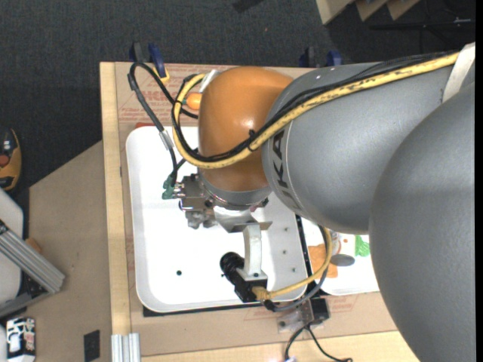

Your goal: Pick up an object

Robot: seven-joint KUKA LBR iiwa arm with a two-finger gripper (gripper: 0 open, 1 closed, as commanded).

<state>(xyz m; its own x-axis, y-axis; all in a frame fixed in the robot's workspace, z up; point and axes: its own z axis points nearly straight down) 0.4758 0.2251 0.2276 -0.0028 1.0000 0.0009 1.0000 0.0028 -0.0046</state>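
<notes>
Two shallow white bins sit side by side on the desk (117, 225). The left bin (151, 277) shows most of its floor, and the right bin (355, 281) shows a small strip past the arm.

Nearest the camera, at the desk's front edge, a black cable (306, 345) trails off a small black block. Just behind it, in the visible strip of the right bin, lie three things close together: an orange object (317, 259) against the divider between the bins, a small grey object (342, 260) beside it, and a green object (363, 245) just behind that one. All three rest on the bin floor, apart from the end effector.

Over the left bin the arm (377, 142) comes in from the right and turns downward. Its orange band (234, 127) sits above a metal wrist assembly, and the end effector (225, 210) hangs below that over the bin's middle. From this angle the wrist covers it, so I cannot tell whether it is apart or together, nor whether anything is in it. A white bracket (253, 251) with a black part at its end juts forward from the wrist. A yellow-and-black hose (181, 138) loops round the band.

Farther back, the desk's far edge meets dark carpet (75, 21).
</notes>
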